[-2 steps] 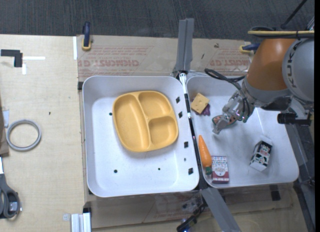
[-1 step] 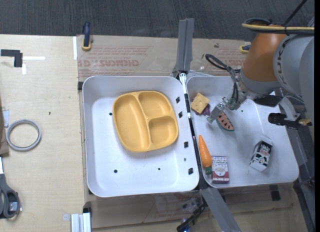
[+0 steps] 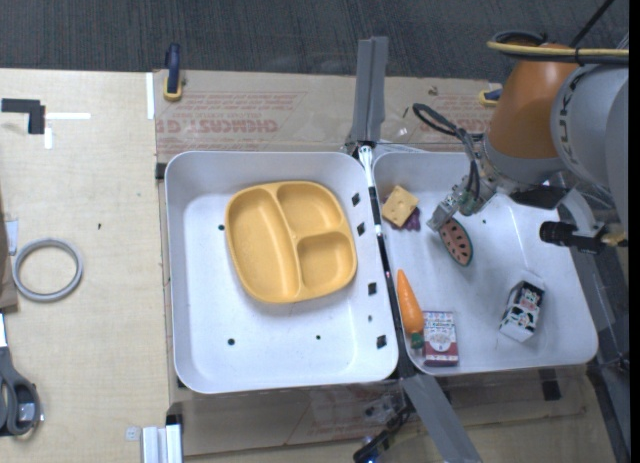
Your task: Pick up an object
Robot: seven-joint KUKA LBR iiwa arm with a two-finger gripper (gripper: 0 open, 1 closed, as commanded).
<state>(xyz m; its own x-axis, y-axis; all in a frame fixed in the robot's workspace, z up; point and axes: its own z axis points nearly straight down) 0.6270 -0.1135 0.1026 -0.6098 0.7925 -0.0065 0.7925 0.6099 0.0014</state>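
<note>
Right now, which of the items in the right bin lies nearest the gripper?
The watermelon slice, just below the gripper. The cheese wedge, carrot, red carton and milk carton lie farther off.

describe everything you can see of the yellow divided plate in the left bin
The yellow divided plate looks like matte plastic, a rounded square with raised ridges splitting it into three compartments: one long one on the view's left and two smaller ones on the right. All three look bare. It lies flat and right side up, turned slightly askew, on the floor of the left bin, nearer the far wall than the near one. Only the bin floor touches it; the gripper is over the other bin.
</note>
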